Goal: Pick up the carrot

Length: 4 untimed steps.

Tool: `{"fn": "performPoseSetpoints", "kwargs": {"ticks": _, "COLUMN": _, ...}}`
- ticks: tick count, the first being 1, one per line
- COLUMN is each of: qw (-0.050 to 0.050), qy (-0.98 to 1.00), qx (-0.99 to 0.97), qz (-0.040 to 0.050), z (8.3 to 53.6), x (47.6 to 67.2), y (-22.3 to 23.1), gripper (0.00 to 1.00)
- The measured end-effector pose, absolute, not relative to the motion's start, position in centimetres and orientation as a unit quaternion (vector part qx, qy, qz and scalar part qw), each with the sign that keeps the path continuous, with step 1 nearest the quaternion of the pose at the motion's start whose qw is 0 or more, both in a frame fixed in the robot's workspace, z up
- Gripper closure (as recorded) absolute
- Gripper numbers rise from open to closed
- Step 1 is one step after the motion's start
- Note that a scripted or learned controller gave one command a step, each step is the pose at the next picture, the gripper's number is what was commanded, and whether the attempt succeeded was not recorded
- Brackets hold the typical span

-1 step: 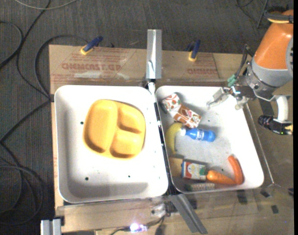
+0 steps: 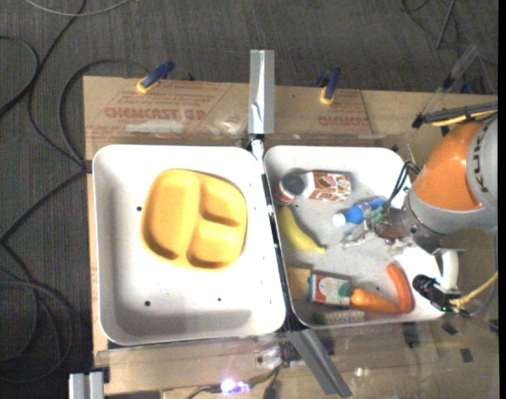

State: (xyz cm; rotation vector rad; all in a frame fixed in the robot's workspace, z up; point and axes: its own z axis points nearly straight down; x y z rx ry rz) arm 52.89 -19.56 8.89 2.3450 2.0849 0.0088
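The carrot (image 2: 372, 299) is orange and tapered, and it lies near the front wall of the right bin (image 2: 340, 157). Its thick end touches a small juice carton (image 2: 329, 288). A red-orange oblong piece (image 2: 400, 287) rests just right of the carrot. My gripper (image 2: 362, 228) reaches in from the right over the middle of the right bin. It sits above and behind the carrot, close to a blue and white bottle (image 2: 357, 214). The grey wrist with its orange band (image 2: 446, 179) covers the bin's right edge. Nothing is seen held.
The right bin also holds a banana (image 2: 299, 232), a brown and white carton (image 2: 328, 185) with a grey cap (image 2: 292, 184) and a dark strip (image 2: 344, 315) by the front wall. A yellow divided tray (image 2: 198, 218) lies in the left bin (image 2: 120, 289).
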Motion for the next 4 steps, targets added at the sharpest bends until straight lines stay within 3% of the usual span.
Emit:
{"fn": "performPoseSetpoints", "kwargs": {"ticks": 1, "qw": 0.008, "qy": 0.713, "qx": 0.701, "qz": 0.0029, "z": 9.0, "x": 49.3, "y": -17.8, "gripper": 0.00}}
{"fn": "performPoseSetpoints", "kwargs": {"ticks": 3, "qw": 0.006, "qy": 0.965, "qx": 0.262, "qz": 0.0009, "z": 9.0, "x": 48.9, "y": -22.3, "gripper": 0.00}}
{"fn": "performPoseSetpoints", "kwargs": {"ticks": 4, "qw": 0.009, "qy": 0.992, "qx": 0.129, "qz": -0.0027, "z": 9.0, "x": 48.9, "y": -20.6, "gripper": 0.00}}
